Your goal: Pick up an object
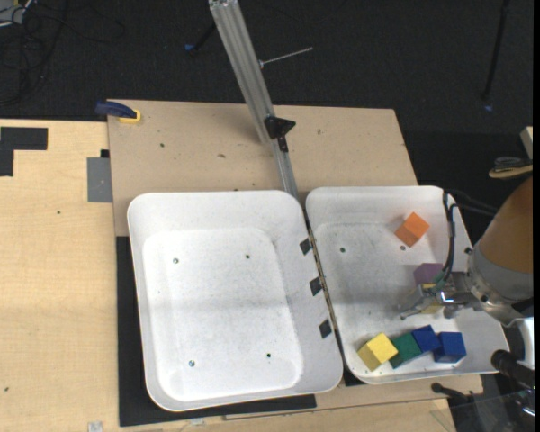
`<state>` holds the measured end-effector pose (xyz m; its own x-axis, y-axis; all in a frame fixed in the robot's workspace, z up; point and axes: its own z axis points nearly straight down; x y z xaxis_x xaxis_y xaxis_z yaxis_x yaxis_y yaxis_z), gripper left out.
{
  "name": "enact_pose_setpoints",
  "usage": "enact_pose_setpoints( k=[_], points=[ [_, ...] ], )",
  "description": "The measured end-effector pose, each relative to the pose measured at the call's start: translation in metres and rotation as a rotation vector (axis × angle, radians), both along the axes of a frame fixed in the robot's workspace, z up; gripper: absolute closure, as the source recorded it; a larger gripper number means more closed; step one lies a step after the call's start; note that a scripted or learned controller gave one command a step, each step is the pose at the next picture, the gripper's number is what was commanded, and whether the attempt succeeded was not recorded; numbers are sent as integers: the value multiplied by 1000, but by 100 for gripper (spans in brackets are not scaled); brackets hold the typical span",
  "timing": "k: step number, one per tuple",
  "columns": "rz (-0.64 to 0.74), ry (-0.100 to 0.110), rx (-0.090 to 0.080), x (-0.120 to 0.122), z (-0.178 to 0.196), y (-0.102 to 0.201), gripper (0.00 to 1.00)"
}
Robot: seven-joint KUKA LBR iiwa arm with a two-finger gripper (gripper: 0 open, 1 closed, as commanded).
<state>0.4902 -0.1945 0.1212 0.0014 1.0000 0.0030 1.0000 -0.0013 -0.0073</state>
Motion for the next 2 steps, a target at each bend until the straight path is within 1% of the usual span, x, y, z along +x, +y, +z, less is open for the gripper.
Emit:
enact_pose_setpoints(
  k=[1, 2],
  points=[
    [-1, -5, -1, 0, -30, 0, 0],
    [-6, -4, 0, 0, -19, 0, 100]
  ],
)
